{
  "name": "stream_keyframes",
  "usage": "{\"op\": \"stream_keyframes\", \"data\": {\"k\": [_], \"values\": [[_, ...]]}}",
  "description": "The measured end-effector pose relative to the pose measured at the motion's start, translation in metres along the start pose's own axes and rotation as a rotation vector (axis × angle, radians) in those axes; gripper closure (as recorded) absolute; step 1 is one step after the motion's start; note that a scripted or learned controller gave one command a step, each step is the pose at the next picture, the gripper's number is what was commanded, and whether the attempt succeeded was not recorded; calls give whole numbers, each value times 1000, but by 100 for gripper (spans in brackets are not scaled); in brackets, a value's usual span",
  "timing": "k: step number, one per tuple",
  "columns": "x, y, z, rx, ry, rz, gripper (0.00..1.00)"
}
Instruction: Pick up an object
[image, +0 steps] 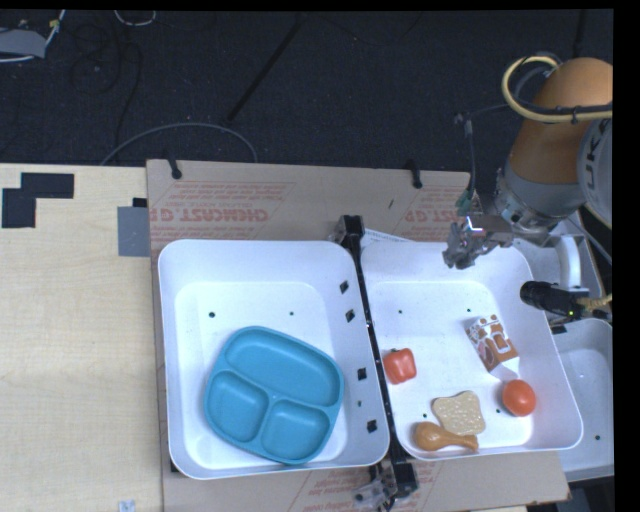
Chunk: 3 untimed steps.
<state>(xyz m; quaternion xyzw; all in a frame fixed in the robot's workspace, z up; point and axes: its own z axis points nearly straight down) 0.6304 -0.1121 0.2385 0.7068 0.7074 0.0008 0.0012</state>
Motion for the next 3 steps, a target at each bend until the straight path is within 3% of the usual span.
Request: {"op": "stream_keyframes", "data": {"k": [3], "values": [[155,-28,10,8,2,-4,100]]}}
